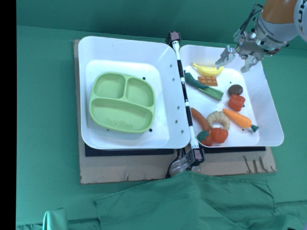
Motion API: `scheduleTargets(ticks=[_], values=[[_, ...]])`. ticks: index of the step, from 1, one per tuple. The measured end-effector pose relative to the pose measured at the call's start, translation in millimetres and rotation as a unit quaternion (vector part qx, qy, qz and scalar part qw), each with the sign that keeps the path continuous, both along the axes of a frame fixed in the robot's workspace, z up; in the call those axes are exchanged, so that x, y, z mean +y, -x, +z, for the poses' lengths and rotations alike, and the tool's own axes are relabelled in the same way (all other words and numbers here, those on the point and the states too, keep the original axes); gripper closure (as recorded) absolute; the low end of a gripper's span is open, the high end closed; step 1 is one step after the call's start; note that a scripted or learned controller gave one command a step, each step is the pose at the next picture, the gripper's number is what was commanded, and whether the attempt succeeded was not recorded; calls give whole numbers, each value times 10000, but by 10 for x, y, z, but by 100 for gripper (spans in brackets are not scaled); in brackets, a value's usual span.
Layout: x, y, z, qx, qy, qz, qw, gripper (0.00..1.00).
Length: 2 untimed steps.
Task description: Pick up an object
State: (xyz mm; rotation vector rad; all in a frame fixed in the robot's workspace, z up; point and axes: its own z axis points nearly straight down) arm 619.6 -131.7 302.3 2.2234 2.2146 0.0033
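Bench cover [43, 104]: plain green. Cloth [192, 202] in front: same green. Bins [129, 47]: white, on brown cardboard [120, 174]. Divider rod [184, 92] between bins: black-and-white banded. Tray [123, 101], left bin: pale lime green, no pattern. Right bin: banana [207, 69] yellow; waffle [207, 80] orange-brown, grid pattern; leek [204, 86] dark green; mushroom [235, 89] dark brown; pepper [236, 102] red; carrot [238, 119] orange, green top; sausage [199, 119] reddish-orange; ring [218, 119] beige; tomato [219, 134] red. Arm [283, 4]: orange band over grey. Gripper [238, 61]: metallic grey.

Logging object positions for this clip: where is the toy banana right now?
The banana lies near the far edge of the right bin, just above the waffle piece and beside the green leek, with the gripper hovering to its right.
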Motion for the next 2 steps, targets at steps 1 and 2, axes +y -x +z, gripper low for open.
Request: scheduleTargets(ticks=[1, 2], values=[[-599, 261, -830, 42, 12, -33, 10000, 0], [-564, 599, -1163, -46, 19, -10, 10000, 0]])
